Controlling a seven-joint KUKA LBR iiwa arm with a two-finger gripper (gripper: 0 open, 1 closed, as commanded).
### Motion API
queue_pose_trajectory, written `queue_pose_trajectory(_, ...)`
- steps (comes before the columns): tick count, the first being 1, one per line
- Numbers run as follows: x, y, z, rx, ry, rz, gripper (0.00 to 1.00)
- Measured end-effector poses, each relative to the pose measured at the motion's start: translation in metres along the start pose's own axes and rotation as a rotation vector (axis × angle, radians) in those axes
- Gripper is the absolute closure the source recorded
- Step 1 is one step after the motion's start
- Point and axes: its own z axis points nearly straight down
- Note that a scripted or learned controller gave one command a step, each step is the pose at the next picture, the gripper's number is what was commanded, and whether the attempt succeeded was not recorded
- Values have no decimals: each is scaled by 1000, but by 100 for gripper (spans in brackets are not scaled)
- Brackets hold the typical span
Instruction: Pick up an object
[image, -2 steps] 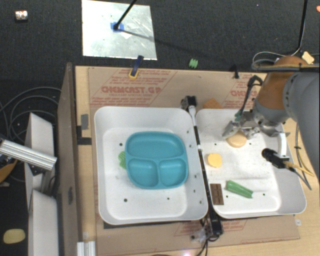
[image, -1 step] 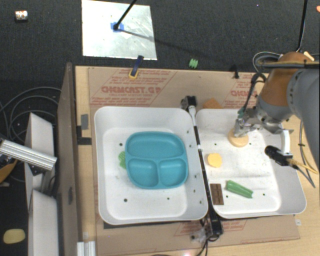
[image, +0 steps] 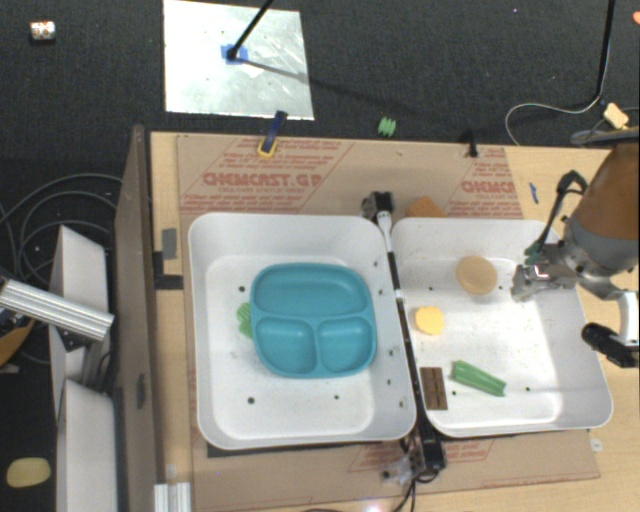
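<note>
Camera view: round tan puck (image: 477, 274) beside claw (image: 524, 281), grip state unclear.

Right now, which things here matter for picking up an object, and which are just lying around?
For the job: gripper, tan disc, yellow piece, green piece, brown block, right bin.

Lying about: blue tray, left bin, cables, foil sheet.

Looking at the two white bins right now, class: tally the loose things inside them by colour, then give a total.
Blue: 1, the divided tray
Green: 2, the piece under the tray's left edge and the long piece
Yellow: 1, the small round piece
Tan: 1, the round disc
Brown: 1, the flat block
Total: 6
</note>
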Motion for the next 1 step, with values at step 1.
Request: queue_pose_trajectory(1, 4, 3, 2, -1, 2, -6, 0)
